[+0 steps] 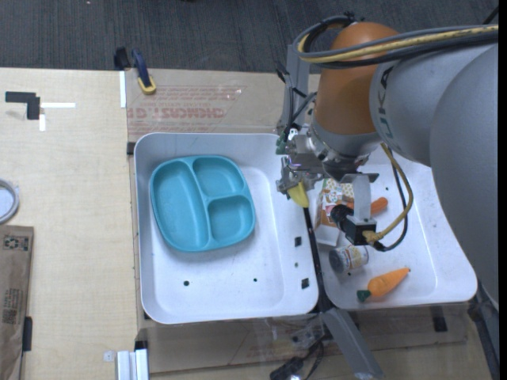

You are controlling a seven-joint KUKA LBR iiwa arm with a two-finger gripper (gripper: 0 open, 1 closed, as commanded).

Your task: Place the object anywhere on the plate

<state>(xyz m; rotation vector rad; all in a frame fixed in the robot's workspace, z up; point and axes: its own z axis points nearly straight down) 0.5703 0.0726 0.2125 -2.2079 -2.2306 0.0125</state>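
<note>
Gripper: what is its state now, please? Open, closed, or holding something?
Gripper: closed on a small yellow object, above the divide between the two bins, to the right of the blue plate.

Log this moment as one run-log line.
gripper: above the seam between bins, yellow object at its fingertips, hold unconfirmed | blue divided plate: left bin, bare | carrot, small can: right bin

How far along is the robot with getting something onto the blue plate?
Not far. The blue plate in the left bin has nothing on it. The pincer sits over the divide between the bins with something yellow at its tip; whether that is gripped is unclear. The carrot and can lie in the right bin.
</note>
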